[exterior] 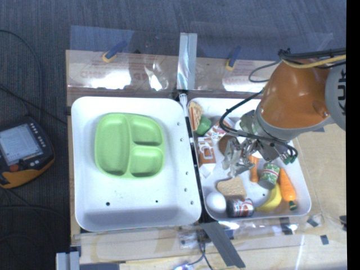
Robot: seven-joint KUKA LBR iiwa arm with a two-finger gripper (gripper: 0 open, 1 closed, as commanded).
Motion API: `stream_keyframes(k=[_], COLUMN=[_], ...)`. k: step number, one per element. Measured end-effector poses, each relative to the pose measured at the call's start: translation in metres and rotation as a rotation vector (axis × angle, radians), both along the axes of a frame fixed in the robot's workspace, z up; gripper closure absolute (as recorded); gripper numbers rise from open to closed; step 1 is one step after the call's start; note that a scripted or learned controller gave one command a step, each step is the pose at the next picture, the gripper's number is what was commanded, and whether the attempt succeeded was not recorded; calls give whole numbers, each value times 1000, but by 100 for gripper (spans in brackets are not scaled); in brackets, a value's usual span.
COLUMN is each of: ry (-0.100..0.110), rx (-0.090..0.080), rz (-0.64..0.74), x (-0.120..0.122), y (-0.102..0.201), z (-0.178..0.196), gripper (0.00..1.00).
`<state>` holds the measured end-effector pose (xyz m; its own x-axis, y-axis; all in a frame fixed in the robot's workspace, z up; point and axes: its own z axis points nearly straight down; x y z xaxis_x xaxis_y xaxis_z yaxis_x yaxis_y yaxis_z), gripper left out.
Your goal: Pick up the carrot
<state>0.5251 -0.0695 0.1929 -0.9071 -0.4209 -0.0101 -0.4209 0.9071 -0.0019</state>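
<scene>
In the camera view the carrot (287, 187) lies near the right wall of the right bin (302, 173), just right of the banana (272, 199) and of a small green-labelled can (270, 175). The gripper (239, 161) hangs over the bin's middle, left of the carrot and apart from it (whether its fingers are spread or closed I cannot tell), above a bread slice (232, 187). The left bin (84, 167) holds a green divided plate (130, 145).

You're looking at a robotics lab setup, not a kitchen: grey-and-orange industrial arm (295, 97) over two shallow white plastic bins (84, 207) on a taped-up wooden bench (79, 72), toy food inside, a black-and-orange handheld controller w/ screen (22, 151) and loose black cables (34, 49) on dark grey carpet (169, 4).
</scene>
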Motion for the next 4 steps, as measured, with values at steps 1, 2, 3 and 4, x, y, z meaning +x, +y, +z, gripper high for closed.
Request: stream_keyframes(k=[1,2,3,4], ry=[2,7,6,6], rx=[-4,-2,-2,5], rz=[-59,-57,25,-214], x=[30,29,25,27], y=[-57,-55,-114,-147], z=[54,51,-99,-103], gripper=[100,0,0,0])
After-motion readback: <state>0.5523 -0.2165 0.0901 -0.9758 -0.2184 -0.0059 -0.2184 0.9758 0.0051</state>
